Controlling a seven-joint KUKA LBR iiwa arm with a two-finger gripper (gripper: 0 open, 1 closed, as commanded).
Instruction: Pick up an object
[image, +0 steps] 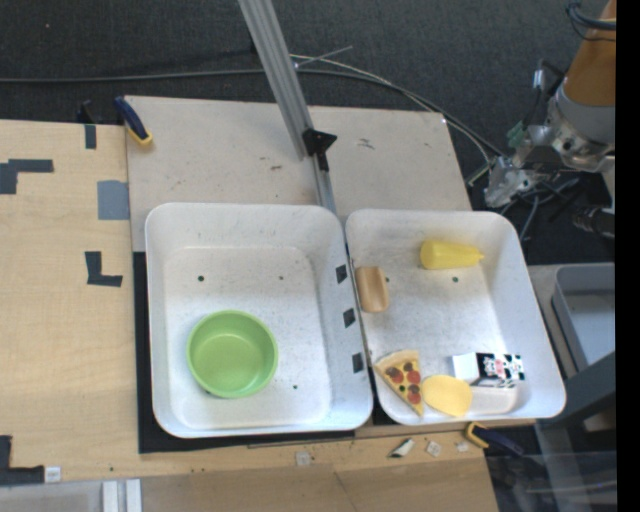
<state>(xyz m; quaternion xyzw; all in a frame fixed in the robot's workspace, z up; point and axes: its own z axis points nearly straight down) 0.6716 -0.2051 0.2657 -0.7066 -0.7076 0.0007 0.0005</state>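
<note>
At the far right of the view, beyond the bins, the grey robot arm (588, 95) with its orange band hangs over the edge of the surface (60, 330), and its hand (508, 182) sits just outside the upper right corner of the right bin; whether the hand is apart or together cannot be told from this angle, and nothing can be seen in it. Two shallow white plastic bins lie side by side, touching. The left bin (170, 235) holds a round lime-green plastic bowl (232, 353) near its lower left, upright. The right bin (520, 260) holds five objects: a yellow wedge-shaped toy (450, 254) near the top, a small tan bread-like block (372, 289) against the left wall, a toy pizza slice (402, 379) at the lower left, a rounded yellow piece (447, 394) just beside it, and a small white box with black markings (488, 370) near the lower right corner. A metal pole (285, 80) slants across the top.
</note>
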